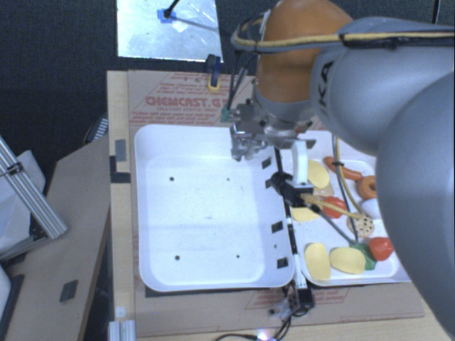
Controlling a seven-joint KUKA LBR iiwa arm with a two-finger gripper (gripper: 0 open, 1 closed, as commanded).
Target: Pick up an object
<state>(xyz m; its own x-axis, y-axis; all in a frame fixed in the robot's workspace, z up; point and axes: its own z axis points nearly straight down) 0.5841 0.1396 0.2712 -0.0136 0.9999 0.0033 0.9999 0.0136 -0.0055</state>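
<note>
The left bin (206,212) lies bare of objects. Above its far right corner hangs the hand (245,148); whether it is wide or narrow I cannot tell, and nothing shows in its grip. In the right bin (370,168) the toy foods lie untouched: yellow pieces (334,260), a red tomato (382,247), a doughnut (367,187). By my judgement the pick is not yet made; choosing, descending and grasping all remain.

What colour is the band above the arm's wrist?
Orange band, seen in the camera view.

one fixed camera above the bench, looking down at a slant on both white bins (153,190)
</note>
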